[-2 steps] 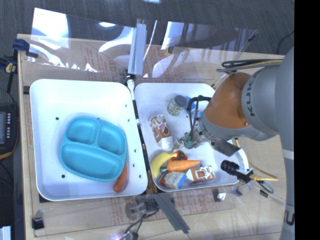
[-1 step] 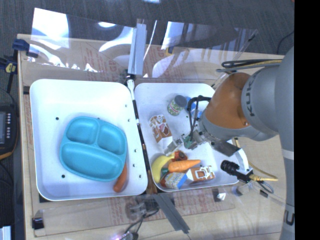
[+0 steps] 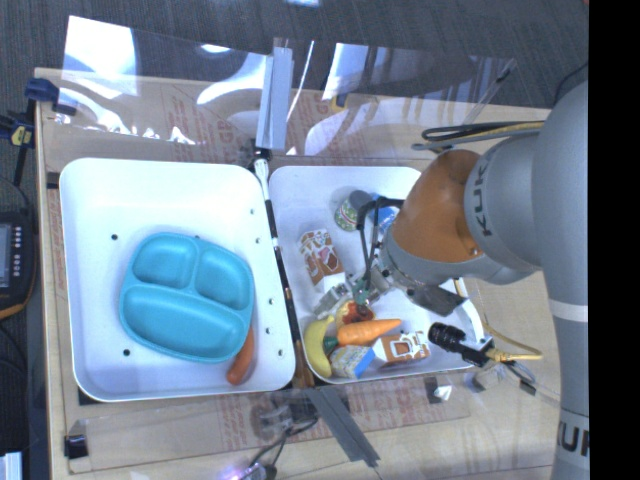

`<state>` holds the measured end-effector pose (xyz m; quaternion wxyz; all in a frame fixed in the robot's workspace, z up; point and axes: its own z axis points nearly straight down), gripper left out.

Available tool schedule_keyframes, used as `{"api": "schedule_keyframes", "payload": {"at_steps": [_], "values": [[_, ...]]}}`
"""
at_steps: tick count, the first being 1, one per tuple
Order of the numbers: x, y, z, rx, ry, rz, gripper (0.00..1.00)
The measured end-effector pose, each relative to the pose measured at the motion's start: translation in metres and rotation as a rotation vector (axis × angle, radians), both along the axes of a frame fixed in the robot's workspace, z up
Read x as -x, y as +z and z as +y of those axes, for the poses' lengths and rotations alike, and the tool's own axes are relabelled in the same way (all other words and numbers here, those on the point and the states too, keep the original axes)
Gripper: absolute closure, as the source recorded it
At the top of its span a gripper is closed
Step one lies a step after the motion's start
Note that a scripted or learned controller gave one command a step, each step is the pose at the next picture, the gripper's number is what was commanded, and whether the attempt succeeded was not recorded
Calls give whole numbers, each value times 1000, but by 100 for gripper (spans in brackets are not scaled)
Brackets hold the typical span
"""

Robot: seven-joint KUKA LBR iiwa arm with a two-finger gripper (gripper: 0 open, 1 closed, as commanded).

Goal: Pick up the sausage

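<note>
Gripper (image 3: 362,290) mostly hidden under wrist over right bin (image 3: 300,193), state can't tell. Right bin: carrot (image 3: 368,331), banana (image 3: 317,346), cartons, clutter hard to read. Left bin (image 3: 90,198): blue tray (image 3: 187,295), sausage (image 3: 241,360) touching tray's lower-right edge.

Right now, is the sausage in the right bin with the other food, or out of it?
Out of it. The sausage lies in the left bin, against the blue tray's lower right edge.

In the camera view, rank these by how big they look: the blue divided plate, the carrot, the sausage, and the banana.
1. Blue divided plate, by far the largest.
2. Carrot, sausage and banana: all look alike in size, and each is partly hidden, so I won't rank them.
</note>
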<state>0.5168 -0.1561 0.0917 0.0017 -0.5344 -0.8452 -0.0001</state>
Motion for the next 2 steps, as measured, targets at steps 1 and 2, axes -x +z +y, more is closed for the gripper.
{"api": "schedule_keyframes", "payload": {"at_steps": [1,2], "values": [[-1,10,0,0,3,1,100],[-45,130,46,2,-17,-4,100]]}}
